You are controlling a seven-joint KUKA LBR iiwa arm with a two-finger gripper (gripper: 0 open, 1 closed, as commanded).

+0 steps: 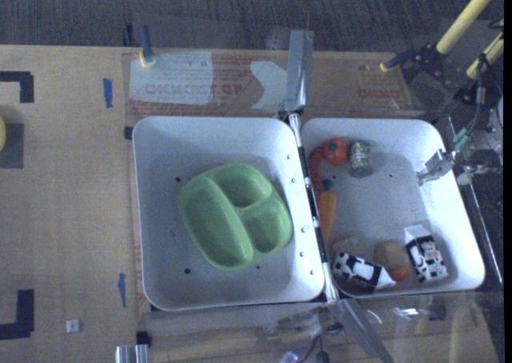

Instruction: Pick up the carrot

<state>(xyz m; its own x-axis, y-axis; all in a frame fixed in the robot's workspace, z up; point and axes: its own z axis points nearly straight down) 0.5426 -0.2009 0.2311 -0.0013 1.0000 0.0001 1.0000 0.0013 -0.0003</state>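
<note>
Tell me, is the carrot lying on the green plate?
No, the carrot lies in the right bin, against its left wall; the green plate sits in the left bin.

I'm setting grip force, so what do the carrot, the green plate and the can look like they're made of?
Carrot: likely toy plastic, with an even orange colour and a smooth, dull surface. Green plate: probably moulded plastic, one flat colour, rounded dividers, soft sheen. Can: a small cylinder with a printed label; metal or plastic can't be told at this size.

A light green divided plastic plate [235,215] sits mid-floor in the left white bin [160,145]. In the right white bin [400,133], a small green can [361,158] stands near the far edge, and two black-and-white cartons [358,271] [426,257] lie along the near edge.
</note>
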